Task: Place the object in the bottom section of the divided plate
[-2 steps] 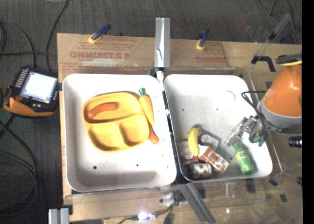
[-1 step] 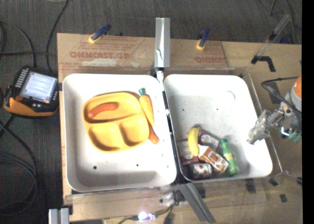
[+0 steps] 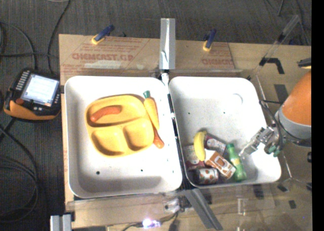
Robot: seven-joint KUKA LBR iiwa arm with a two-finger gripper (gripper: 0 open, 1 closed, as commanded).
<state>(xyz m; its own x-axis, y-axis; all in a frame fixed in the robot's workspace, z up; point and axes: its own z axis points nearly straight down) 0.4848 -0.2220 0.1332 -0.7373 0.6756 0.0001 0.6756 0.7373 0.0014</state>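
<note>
Nearest the camera, the right bin [image 3: 223, 98] has all its clutter shoved into its near left corner: a banana [image 3: 200, 145] lying on top, a couple of small printed packets [image 3: 218, 163] beside and under it, a green bottle-shaped thing [image 3: 235, 166] leaning along their right side, and a dark round item [image 3: 205, 175] right at the near wall. It's a tight heap, everything touching. The gripper [image 3: 251, 145] hangs over that bin's near right area, just beside the green piece, with nothing between its fingers that I can see; whether they're apart or together I honestly can't tell at this size. The orange band of the arm [image 3: 299, 106] bulges in from the right edge.

The left bin [image 3: 76, 174] carries the yellow divided plate [image 3: 121, 123], glossy moulded plastic with rounded corners. Its far long section holds a reddish hot dog [image 3: 105, 112]; the two near sections look bare. A toy carrot [image 3: 152, 116] with a green top lies along the plate's right rim, tip pointing toward the near side, partly on the rim and partly off.

Both bins are shallow, white and smooth, sitting side by side on a cardboard-covered bench [image 3: 126, 55] with clamps [image 3: 103, 34] at its far edge. Beyond is dark carpet with cables, and a teach pendant [image 3: 33, 94] off the left side.
</note>
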